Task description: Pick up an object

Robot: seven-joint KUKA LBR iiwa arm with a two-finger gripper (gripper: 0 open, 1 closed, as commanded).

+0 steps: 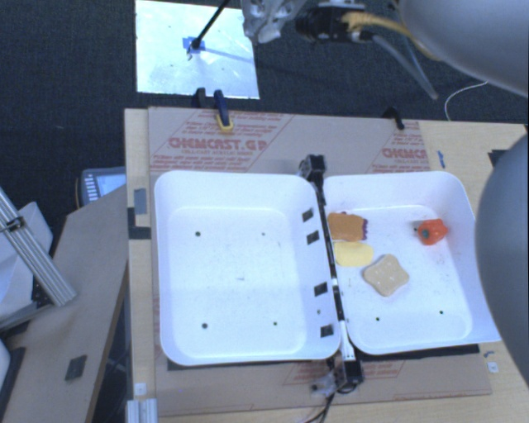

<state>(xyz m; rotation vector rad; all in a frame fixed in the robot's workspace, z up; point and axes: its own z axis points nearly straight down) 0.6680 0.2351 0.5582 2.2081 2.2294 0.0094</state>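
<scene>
In the right bin (463, 318), low in the frame's right half, a tan cracker (386, 275) lies nearest, touching a yellow slice (354, 254), beyond them a brown piece (346, 226) and, apart, an orange-red piece (431, 232), while at the top edge the pincer (269, 21) hangs beyond the worktop (273, 132), its state impossible to tell.
</scene>
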